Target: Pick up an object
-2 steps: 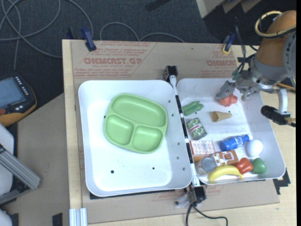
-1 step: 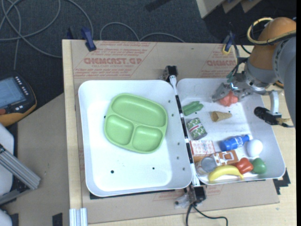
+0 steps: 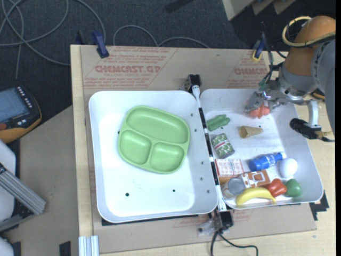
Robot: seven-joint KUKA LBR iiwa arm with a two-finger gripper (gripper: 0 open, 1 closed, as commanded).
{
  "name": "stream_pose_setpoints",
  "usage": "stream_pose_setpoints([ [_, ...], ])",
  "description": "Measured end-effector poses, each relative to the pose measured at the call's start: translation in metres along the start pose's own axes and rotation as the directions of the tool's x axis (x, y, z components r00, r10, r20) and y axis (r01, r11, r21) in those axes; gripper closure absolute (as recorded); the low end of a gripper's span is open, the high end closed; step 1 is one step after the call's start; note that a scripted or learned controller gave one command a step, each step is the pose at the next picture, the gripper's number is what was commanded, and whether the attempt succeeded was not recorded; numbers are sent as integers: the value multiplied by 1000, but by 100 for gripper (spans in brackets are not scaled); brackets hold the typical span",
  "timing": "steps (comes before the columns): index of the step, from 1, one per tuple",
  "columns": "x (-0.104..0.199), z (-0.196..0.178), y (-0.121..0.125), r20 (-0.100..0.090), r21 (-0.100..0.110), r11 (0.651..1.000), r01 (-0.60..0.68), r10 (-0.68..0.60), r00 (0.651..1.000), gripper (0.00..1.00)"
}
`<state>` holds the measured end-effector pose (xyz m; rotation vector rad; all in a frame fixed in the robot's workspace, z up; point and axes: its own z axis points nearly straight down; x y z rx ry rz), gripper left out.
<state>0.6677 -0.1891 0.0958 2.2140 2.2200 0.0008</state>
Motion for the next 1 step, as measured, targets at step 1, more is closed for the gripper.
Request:
stream_pose_setpoints([
  [1,74,-27,-28,-6,6,1000,-1,1,1000,100],
])
